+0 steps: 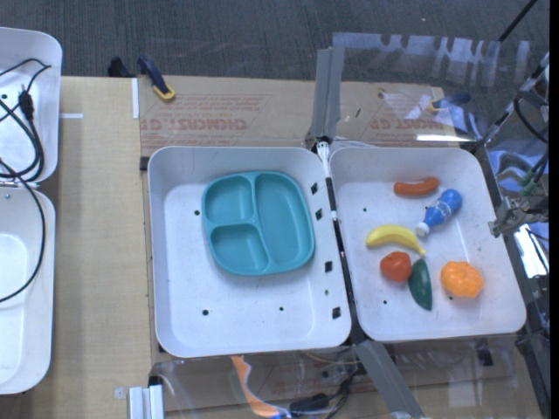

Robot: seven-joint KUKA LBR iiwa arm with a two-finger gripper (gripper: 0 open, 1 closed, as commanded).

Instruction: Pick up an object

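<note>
Right bin [489, 321], banana [394, 236], tomato [395, 266]

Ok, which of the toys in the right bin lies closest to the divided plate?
The yellow banana. It reaches furthest left in the right bin, toward the teal plate; the red tomato comes second.

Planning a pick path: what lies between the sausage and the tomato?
The banana lies between sausage and tomato, seen in the camera view.
</note>
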